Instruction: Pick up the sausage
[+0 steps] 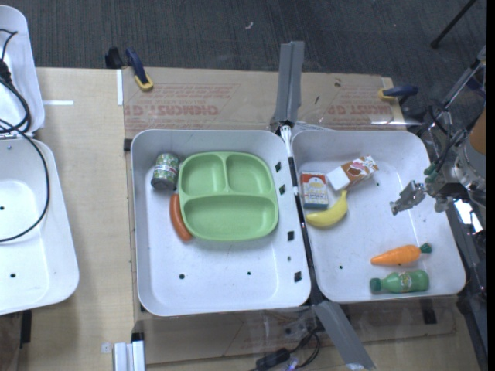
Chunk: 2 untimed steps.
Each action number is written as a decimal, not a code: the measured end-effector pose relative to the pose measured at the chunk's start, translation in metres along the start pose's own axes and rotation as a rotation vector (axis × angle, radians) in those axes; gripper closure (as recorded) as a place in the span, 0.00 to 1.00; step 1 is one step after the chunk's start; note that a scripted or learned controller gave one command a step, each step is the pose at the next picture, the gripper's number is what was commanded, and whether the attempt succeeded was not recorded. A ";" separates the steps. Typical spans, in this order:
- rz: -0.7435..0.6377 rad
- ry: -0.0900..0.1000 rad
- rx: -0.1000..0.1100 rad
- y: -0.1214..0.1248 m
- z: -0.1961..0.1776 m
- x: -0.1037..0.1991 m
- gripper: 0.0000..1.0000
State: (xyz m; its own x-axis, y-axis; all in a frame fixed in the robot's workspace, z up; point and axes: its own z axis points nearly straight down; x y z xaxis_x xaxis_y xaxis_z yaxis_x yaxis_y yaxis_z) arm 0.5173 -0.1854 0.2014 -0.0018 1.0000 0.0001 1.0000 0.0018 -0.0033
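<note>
Right bin [363,294], lower right of frame: green bottle [399,283] lay along the near wall, carrot [400,255] just above it, the two close but apart.
Left bin [216,292], near half: bare white floor from the tray down to the near rim, widest open room in either bin.
Gripper [405,199], right of frame: sat over the right bin's mid-right floor, nothing between the fingers; whether they were spread or closed I could not tell.
Sausage [180,217], left of centre: lay in the left bin, long axis up-down, pressed against the left edge of the green tray [228,194]; narrow strip of floor between it and the bin's left wall.
Tin [164,171]: just above the sausage, beside the tray's upper left corner.
Banana [328,213]: right bin, near the divider, touching the small carton [314,189].
Wrapped snack [352,172]: upper middle of right bin, just right of the carton.
Far side: open floor in the right bin's upper right corner.
</note>
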 end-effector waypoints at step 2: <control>0.279 -0.002 -0.002 0.104 -0.073 0.077 0.00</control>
State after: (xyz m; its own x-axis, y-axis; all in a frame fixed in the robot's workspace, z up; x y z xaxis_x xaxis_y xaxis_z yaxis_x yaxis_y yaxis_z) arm 0.6216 -0.1078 0.2746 0.2732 0.9619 -0.0026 0.9619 -0.2732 -0.0012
